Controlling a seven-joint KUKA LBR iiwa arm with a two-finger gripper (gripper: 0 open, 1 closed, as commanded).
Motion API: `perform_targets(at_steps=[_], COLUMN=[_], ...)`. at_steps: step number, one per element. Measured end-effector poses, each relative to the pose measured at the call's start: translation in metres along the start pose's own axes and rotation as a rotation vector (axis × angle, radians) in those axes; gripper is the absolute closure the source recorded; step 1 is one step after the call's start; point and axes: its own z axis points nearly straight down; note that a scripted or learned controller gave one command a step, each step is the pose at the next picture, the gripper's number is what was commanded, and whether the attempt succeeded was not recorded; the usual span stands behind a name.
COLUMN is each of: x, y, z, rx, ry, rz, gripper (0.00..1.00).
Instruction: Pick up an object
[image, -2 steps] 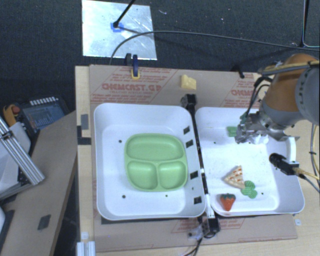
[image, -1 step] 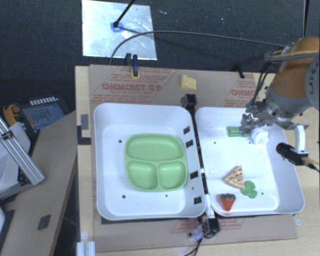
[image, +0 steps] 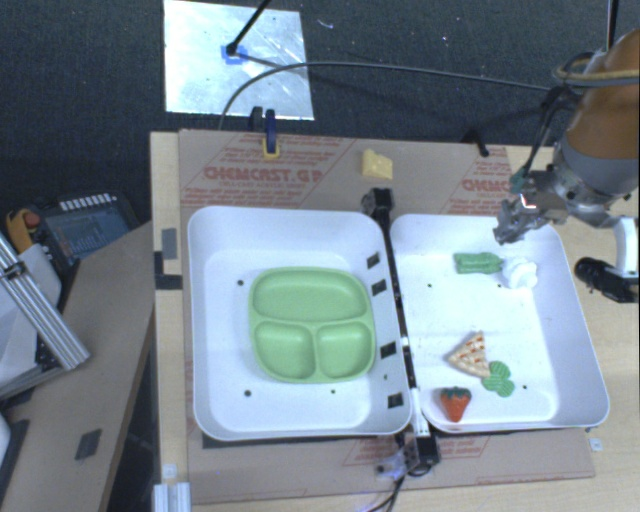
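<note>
- A toy strawberry (image: 455, 402) lies nearest the camera, in the lower left corner of the right-hand bin (image: 570, 345), touching or almost touching the bin's front wall.
- Just above it in the frame lie a pizza slice (image: 469, 354) and a small green leafy piece (image: 499, 379), close together, possibly touching.
- Toward the upper part of the same bin, a green oblong toy (image: 478, 262) lies beside a small white object (image: 520, 272); the two sit just apart or barely touching.
- The left-hand bin (image: 215, 330) holds a green divided plate (image: 311, 324) near its middle.
- A yellow block (image: 377, 164) rests on the bench beyond the bins, at upper centre of the frame.
- The gripper (image: 512, 226) hangs at the upper right, over the far edge of the right-hand bin, just above the green oblong toy and white object. It carries nothing that I can see; whether it stands wide or narrow I cannot tell, as the tip is small and blurred.
- The step in hand looks like an approach, with no grasp made yet.
- To do it well, I would choose the green oblong toy as nearest, centre over its middle, close across its narrow width, and keep clear of the white object and the bin's wall on the descent.
</note>
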Motion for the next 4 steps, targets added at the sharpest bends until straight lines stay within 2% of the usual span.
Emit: perform_targets(at_steps=[1, 2, 4], x=[0.000, 0.055, 0.139], y=[0.001, -0.004, -0.016], z=[-0.035, -0.012, 0.014], rx=[0.003, 0.008, 0.008], ry=[0.001, 0.003, 0.003], rz=[0.000, -0.003, -0.003], gripper=[1.00, 1.00, 1.00])
